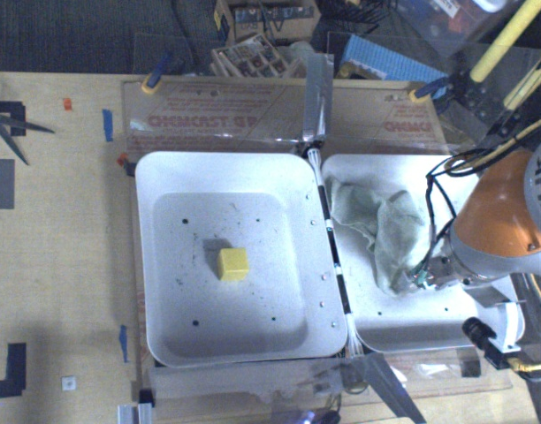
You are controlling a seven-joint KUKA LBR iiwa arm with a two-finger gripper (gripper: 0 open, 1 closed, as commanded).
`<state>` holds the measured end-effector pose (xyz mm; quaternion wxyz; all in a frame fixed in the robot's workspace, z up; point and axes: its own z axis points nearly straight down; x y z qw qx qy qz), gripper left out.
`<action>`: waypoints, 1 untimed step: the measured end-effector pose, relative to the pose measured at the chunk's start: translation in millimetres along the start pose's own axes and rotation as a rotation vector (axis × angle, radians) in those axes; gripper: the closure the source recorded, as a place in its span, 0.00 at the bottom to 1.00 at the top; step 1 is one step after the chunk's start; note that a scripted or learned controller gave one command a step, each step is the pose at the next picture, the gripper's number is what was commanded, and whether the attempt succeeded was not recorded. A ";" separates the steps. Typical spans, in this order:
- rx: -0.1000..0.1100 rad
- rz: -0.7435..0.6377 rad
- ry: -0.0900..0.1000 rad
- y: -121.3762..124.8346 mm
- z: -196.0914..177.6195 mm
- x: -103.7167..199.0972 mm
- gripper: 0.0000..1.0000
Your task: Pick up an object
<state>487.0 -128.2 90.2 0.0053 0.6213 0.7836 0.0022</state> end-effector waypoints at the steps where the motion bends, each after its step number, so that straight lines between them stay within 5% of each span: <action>1: 0.008 0.062 0.003 2.9 -6.0 -67.1 1.00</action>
